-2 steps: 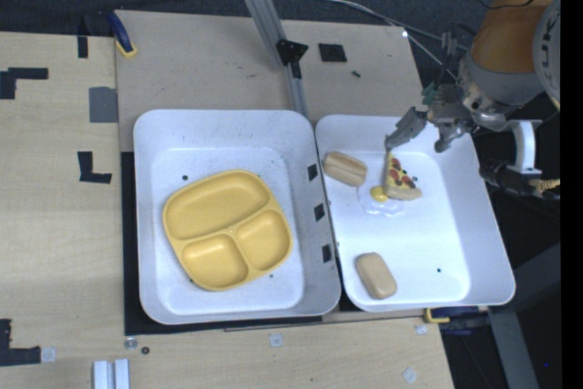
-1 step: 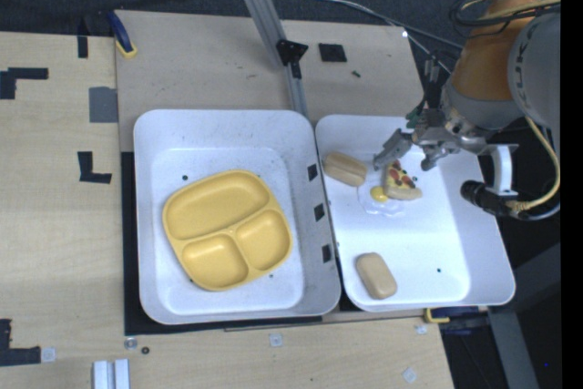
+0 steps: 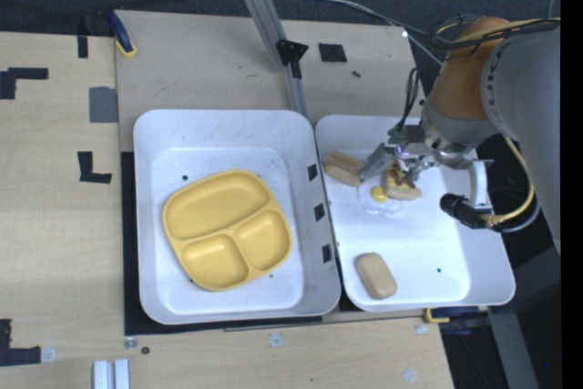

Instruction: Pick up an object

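In the right bin [image 3: 446,273], my gripper [image 3: 393,170] is down at the bin's upper middle. A small yellow and red object [image 3: 399,189] lies right under it, partly covered by the gripper. Whether it is gripped cannot be seen. A tan block [image 3: 343,168] lies just left of the gripper, near the bin's left wall. A tan oval piece [image 3: 375,275] rests near the front of the same bin, well apart from the gripper.
The left bin [image 3: 155,196] holds a yellow divided plate [image 3: 228,229]. A slanted grey pole [image 3: 264,5] crosses the bench behind the bins. The arm's orange band [image 3: 465,77] and black cables [image 3: 474,209] hang over the right bin's right side.
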Robot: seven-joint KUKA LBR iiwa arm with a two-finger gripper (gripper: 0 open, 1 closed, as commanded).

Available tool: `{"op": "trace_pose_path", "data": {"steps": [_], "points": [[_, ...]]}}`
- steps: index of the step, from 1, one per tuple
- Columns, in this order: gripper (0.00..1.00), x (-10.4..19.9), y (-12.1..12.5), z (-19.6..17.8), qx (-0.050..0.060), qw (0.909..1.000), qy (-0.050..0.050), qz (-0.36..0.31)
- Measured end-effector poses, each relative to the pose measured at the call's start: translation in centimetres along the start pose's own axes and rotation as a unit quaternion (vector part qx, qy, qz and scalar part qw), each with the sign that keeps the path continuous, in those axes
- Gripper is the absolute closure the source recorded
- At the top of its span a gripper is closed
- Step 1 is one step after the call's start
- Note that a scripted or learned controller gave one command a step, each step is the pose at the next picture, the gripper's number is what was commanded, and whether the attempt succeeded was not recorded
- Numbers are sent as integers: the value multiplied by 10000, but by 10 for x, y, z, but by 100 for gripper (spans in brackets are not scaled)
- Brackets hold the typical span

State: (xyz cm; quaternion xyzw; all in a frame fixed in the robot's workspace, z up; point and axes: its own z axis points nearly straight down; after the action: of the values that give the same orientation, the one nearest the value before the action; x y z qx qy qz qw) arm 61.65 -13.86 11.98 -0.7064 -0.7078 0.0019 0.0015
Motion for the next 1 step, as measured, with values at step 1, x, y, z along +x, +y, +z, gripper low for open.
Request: {"op": "trace_pose_path", "data": {"steps": [1], "points": [[0,-1,5,28,-95,10000,-25,2]]}}
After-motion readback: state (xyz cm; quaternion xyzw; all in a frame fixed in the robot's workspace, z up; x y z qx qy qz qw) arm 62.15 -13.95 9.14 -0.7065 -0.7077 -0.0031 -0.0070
